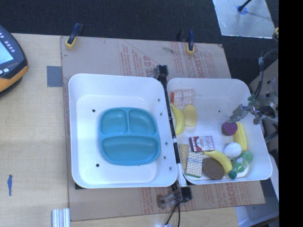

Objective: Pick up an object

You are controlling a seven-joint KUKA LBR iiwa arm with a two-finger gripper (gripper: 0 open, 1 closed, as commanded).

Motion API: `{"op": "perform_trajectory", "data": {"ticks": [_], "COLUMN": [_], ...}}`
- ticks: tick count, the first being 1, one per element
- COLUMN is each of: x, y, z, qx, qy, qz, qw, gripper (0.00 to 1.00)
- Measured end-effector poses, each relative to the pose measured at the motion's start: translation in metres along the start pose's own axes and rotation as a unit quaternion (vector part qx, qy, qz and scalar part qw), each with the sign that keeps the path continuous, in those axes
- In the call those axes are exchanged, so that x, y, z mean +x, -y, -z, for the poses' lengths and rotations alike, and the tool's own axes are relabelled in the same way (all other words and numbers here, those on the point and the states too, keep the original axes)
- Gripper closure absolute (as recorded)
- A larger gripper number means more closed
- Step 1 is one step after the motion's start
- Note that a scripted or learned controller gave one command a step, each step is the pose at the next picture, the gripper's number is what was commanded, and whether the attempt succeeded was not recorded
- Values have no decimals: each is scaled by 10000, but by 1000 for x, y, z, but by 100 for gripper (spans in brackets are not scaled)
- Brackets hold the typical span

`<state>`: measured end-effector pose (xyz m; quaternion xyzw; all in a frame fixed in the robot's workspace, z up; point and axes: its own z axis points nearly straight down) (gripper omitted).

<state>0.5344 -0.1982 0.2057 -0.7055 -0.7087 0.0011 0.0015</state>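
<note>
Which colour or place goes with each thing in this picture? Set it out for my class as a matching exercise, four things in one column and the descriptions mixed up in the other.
Things:
1. divided plate
2. purple toy
3. white egg
4. brown disc

Descriptions:
A. near the front wall of the right bin, beside a banana
B. blue, alone in the left bin
C. just below the gripper, by the right bin's right side
D. between a yellow corn cob and a banana

Pairs: 1-B, 2-C, 3-D, 4-A
</note>
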Motion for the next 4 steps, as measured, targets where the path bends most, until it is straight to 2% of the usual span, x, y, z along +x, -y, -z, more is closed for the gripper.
{"op": "perform_trajectory", "data": {"ticks": [1, 2, 3, 4], "x": [-11, 53, 48, 120], "y": [-26, -15, -15, -52], "z": [-98, -114, -103, -8], "qx": [-67, 12, 11, -46], "qy": [33, -13, 4, -2], "qz": [0, 30, 15, 30], "qw": [10000, 10000, 10000, 10000], "gripper": [0, 0, 100, 100]}}
